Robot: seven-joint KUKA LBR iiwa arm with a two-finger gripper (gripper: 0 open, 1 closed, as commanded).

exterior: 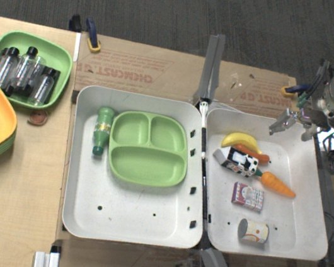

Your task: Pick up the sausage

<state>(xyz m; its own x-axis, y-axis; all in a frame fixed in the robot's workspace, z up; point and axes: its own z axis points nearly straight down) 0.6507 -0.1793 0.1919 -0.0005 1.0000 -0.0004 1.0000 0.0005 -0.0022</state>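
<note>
The sausage (256, 155), a short reddish-brown piece, lies in the right bin (311, 187) just below a yellow banana (241, 140). A black-and-white carton (239, 161) rests against its front and hides part of it. My gripper (296, 125) hangs over the bin's back right corner, up and to the right of the sausage and well apart from it. Its fingers (280, 125) are spread open with nothing between them.
An orange carrot (278, 185), a small pink box (248, 196) and a tipped paper cup (254, 231) also lie in the right bin. The left bin (79, 197) holds a green divided plate (149, 149) and a green bottle (102, 130). Clamps sit on the bench behind.
</note>
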